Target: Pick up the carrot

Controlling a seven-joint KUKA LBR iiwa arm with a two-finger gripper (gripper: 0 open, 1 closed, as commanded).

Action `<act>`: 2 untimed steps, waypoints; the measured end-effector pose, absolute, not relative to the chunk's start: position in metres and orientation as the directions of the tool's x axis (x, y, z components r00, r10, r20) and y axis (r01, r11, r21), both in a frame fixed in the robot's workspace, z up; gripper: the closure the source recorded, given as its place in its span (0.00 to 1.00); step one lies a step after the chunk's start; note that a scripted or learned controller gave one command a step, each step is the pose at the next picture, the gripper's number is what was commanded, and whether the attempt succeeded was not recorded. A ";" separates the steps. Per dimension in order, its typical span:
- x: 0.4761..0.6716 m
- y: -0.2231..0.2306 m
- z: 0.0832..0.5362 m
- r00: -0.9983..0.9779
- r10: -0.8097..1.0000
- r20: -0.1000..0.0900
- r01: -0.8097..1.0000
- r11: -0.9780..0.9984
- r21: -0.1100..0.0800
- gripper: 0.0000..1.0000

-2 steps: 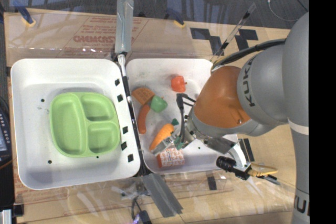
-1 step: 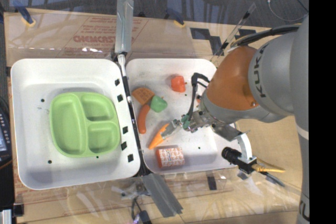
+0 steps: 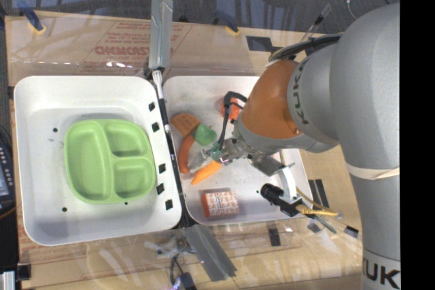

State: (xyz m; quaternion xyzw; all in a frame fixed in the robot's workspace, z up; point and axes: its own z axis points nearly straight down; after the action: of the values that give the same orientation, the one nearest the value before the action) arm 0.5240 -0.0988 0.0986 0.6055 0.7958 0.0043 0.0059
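Since arm hangs over right bin, you get partial look at what lies under it. Left bin bears green divided plate. Right bin: small can, brown piece, green piece. Carrot lies flat near bin's middle, slanted, thick end just at claw. Claw's state: you cannot tell. Judge carrot light, stiff, smooth, likely toy; may roll. Take it across thick middle, not tapered tip.
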 end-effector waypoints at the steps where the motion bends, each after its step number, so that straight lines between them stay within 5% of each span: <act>1: 0.525 -0.101 0.110 -0.269 0.963 -0.010 0.963 0.269 0.017 1.00; 2: 0.525 -0.101 0.109 -0.269 0.963 -0.010 0.963 0.270 0.016 0.00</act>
State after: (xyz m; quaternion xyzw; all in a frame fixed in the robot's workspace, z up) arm 0.5252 -0.1006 0.1093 0.6043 0.7967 0.0034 0.0090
